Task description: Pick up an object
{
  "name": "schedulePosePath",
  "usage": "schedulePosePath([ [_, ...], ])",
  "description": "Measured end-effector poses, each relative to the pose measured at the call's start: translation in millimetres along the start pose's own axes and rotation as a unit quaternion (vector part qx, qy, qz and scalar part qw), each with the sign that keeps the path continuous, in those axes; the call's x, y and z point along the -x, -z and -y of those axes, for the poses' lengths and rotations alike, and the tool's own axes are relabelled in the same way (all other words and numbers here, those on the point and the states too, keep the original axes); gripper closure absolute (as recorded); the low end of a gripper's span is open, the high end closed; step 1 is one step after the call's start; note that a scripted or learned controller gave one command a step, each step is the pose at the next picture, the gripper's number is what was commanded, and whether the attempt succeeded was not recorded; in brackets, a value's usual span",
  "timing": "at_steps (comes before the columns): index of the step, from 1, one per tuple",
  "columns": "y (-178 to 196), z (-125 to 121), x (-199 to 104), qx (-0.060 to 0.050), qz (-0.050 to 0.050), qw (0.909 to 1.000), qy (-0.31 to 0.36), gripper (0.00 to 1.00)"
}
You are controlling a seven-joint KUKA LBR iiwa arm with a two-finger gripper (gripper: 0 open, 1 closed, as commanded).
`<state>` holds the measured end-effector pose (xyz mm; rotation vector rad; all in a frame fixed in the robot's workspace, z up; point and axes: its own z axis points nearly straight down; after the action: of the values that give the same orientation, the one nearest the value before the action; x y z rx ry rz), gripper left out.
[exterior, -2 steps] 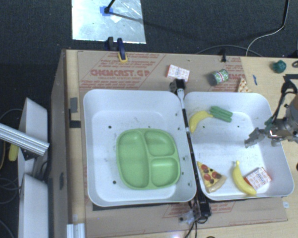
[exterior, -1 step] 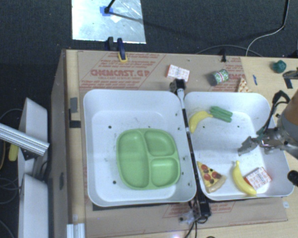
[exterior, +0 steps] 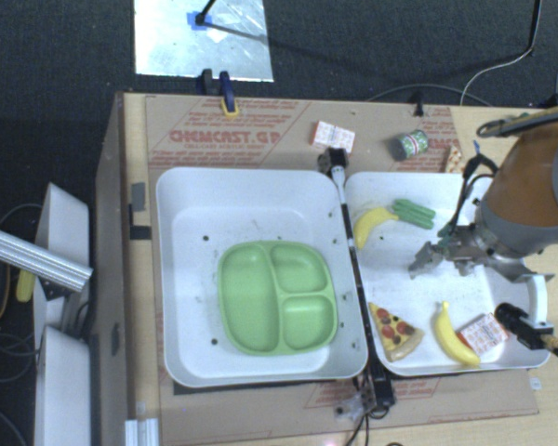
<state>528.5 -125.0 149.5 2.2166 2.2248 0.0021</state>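
— What is lying around the bench (exterior: pixel 260 137)?
— Dark carpet is surrounding it, and a silver sheet (exterior: pixel 203 24) is lying beyond its far edge. A small can (exterior: pixel 412 143) is sitting on the cardboard past the bins.
— And the bins?
— The left bin (exterior: pixel 181 212) is holding a green tray (exterior: pixel 277 295). The right bin (exterior: pixel 474 184) is holding two bananas (exterior: pixel 373 223) (exterior: pixel 452 334), a green pod (exterior: pixel 414 213), a pizza slice (exterior: pixel 395 329) and a packet (exterior: pixel 484 334).
— The gripper (exterior: pixel 428 258)?
— It is hovering mid-bin over bare floor, holding nothing; whether the jaws are apart cannot be told.
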Motion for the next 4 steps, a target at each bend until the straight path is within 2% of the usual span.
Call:
schedulePosePath([
  [1,-57.9,-41.3,-42.1,-0.001,0.000,1.0000,0.000,0.00],
  [2,-66.3,-128.5,-5.7,-0.013,-0.001,0.9999,0.002,0.00],
  [3,-58.5,-136.9,84.2,-0.007,0.001,1.0000,0.000,0.00],
  [4,-14.1,-100.3,48.6,0.001,0.001,1.0000,-0.001,0.00],
])
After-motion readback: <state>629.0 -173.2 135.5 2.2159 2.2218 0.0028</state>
